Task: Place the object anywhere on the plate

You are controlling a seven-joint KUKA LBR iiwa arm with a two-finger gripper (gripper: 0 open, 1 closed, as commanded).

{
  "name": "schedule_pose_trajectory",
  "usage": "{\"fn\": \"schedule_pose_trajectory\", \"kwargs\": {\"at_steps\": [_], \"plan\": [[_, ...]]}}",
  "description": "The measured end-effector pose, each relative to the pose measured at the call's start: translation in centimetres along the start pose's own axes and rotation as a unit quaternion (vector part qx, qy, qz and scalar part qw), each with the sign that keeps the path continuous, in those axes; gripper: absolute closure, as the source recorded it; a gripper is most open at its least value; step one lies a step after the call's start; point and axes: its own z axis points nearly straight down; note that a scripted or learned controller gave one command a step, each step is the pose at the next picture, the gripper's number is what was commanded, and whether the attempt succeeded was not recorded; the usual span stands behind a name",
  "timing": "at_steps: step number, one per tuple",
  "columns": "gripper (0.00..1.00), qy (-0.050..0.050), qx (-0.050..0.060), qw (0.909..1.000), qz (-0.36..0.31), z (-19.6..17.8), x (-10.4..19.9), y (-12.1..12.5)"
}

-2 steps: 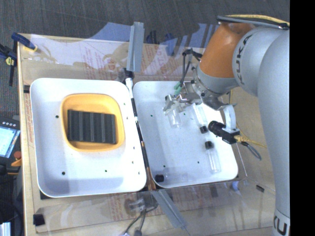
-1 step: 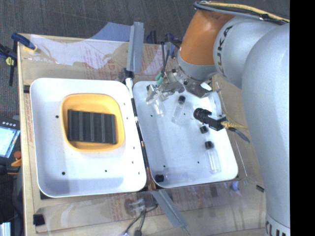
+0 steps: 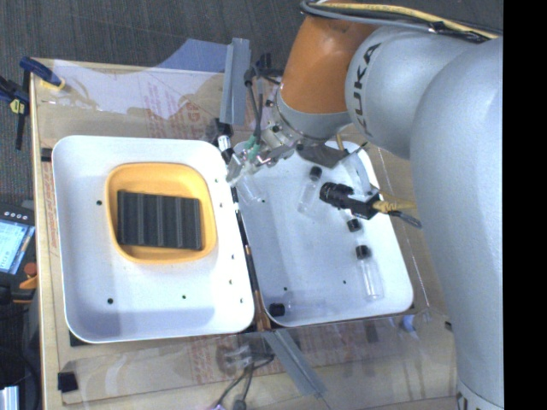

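A yellow plate point(image 3: 128, 180) lies in the left white bin point(image 3: 85, 297), and a dark grey ribbed block point(image 3: 160, 220) rests on it. My gripper point(image 3: 240, 164) hangs low over the far left corner of the right white bin point(image 3: 291, 272), close to the wall between the two bins. It is to the right of the plate and apart from it. A clear tube point(image 3: 370, 280) lies near the right bin's front right. Small black pieces point(image 3: 362, 251) sit close to it. Whether anything is in the gripper is hidden.
Another small black piece point(image 3: 276, 309) sits at the right bin's front left corner, and one more point(image 3: 315, 172) lies near its far side. The big grey arm covers the bench's right part. A blue-handled tool point(image 3: 38, 71) lies at the far left.
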Motion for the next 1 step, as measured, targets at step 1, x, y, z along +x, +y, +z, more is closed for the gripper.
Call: {"fn": "schedule_pose_trajectory", "kwargs": {"at_steps": [1], "plan": [[0.00, 0.000, 0.000, 1.0000, 0.000, -0.01, -0.03, -0.01]]}}
